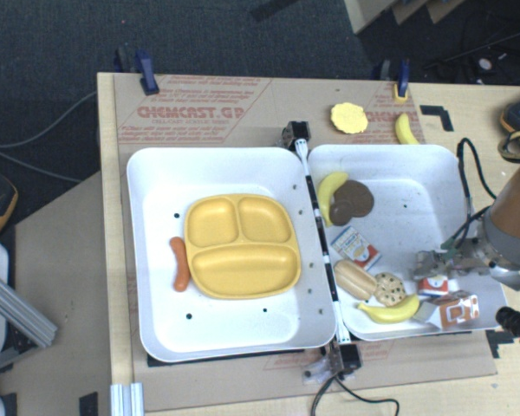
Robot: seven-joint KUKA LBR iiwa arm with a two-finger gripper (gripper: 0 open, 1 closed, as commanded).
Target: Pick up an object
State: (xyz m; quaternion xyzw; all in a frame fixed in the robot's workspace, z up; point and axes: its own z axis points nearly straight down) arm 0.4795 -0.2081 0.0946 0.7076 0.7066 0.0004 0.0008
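Note:
The right bin (pixel 416 167) holds several toy foods. At its far left lie a banana (pixel 328 191) and a brown cookie (pixel 354 199). Nearer the front are a small carton (pixel 356 247), a hot dog bun (pixel 354 278), a chocolate-chip cookie (pixel 388 288) and a second banana (pixel 390 311). A red and white carton (pixel 434 286) and an orange and white carton (pixel 458 311) lie at the front right. My gripper (pixel 433 263) reaches in from the right, low over the red and white carton. I see nothing lifted.
The left bin (pixel 156 189) holds a yellow divided plate (pixel 241 245) with a sausage (pixel 180 263) beside it. On the bench behind the right bin lie a yellow disc (pixel 349 118) and a small banana (pixel 405 129). A cable (pixel 464 176) crosses the right bin's rim.

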